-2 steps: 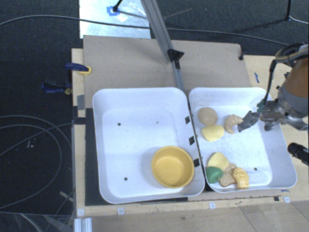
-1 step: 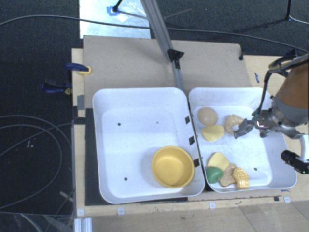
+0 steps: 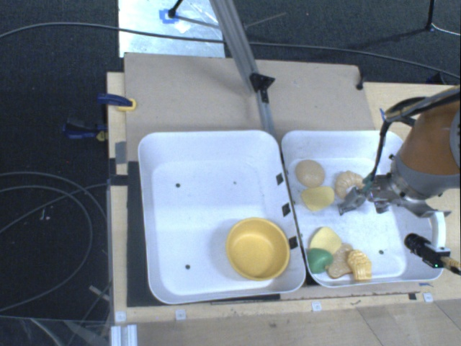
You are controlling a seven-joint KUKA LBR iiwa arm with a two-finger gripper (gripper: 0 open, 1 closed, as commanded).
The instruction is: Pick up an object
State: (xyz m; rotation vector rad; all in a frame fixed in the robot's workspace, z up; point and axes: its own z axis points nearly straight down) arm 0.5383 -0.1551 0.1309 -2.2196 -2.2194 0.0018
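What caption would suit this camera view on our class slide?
The gripper reaches into the right bin beside a tan shell-like piece; a yellow bowl sits in the left bin.

We look down on a pale wooden worktop [image 3: 238, 96] surrounded by dark carpeted floor [image 3: 50, 49]. Black cables [image 3: 43, 193] loop across the floor left of the worktop. A blue and yellow clamp [image 3: 108, 103] grips the worktop's left edge. Behind the worktop, a bright grey panel [image 3: 151, 9] lies on the floor, marked with blue tape [image 3: 171, 15]. A grey metal pole [image 3: 234, 31] slants from there over the worktop.
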